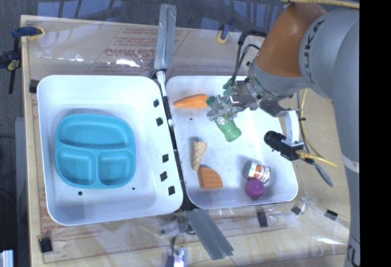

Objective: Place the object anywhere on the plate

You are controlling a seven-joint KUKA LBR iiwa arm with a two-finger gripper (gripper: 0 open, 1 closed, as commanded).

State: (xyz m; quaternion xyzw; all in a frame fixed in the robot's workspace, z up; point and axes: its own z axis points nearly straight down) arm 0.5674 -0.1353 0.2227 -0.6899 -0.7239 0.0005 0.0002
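From the camera above the bench, I see my gripper (221, 108) over the right bin (287, 189), in its upper middle part. A green object (231, 130) is just under my fingers (215, 114) and it seems to hang from them, with its top part between them, so I pinch it, though the metal parts hide the exact contact. An orange carrot (190, 101) lies just to the left of my gripper, near the wall between the bins. Lower in the same bin are a pale cone (199, 153), an orange waffle-like piece (210, 178), a small can (257, 171) and a purple ball (255, 189), which touches the can. The blue plate (95, 150), with three compartments, sits in the left bin (49, 95), well apart from my gripper.
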